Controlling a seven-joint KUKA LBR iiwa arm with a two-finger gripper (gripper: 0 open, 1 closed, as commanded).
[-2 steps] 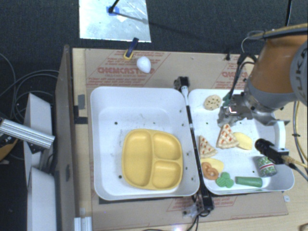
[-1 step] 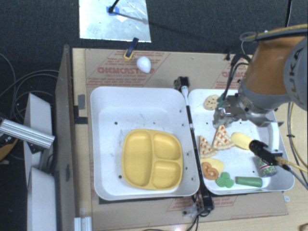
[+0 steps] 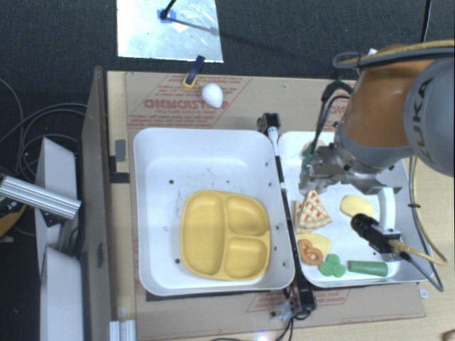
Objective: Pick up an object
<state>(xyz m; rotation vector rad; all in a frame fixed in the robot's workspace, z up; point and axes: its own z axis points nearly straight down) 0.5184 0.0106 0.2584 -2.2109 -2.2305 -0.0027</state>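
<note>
Two white bins: left bin [image 3: 153,190] holds one yellow divided tray [image 3: 226,234]. Right bin [image 3: 407,276]: one waffle wedge [image 3: 312,210], pretzel [image 3: 309,251], green bits. Gripper [image 3: 318,172] above waffle; grip state unclear.

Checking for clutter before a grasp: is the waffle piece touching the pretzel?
Apart. The camera view shows the waffle piece above the pretzel in the right bin, with a strip of white floor between them.

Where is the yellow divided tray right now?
The yellow divided tray lies in the left bin, toward its near right corner, by the wall shared with the right bin.
</note>
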